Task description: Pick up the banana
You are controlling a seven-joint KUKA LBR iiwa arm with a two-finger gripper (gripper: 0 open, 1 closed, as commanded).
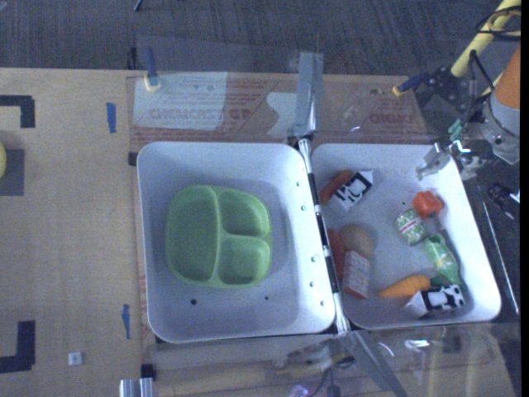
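Observation:
My gripper (446, 156) hangs over the far right corner of the right bin (483, 263), above the rim and apart from the toys. Nearest to it is a red-orange toy (427, 203), a little below and to its left. Nothing in that bin reads clearly as a banana. A small yellow thing (2, 161) lies on the bench outside both bins, cut off by the view's left edge, and I cannot tell what it is.
The left bin (157, 304) holds a green divided plate (218, 236). In the right bin lie a carrot (405, 287), two black-and-white cartons (355, 187) (439, 300), a beige potato (357, 238), a red-and-white box (357, 273) and green packets (411, 226) (442, 255).

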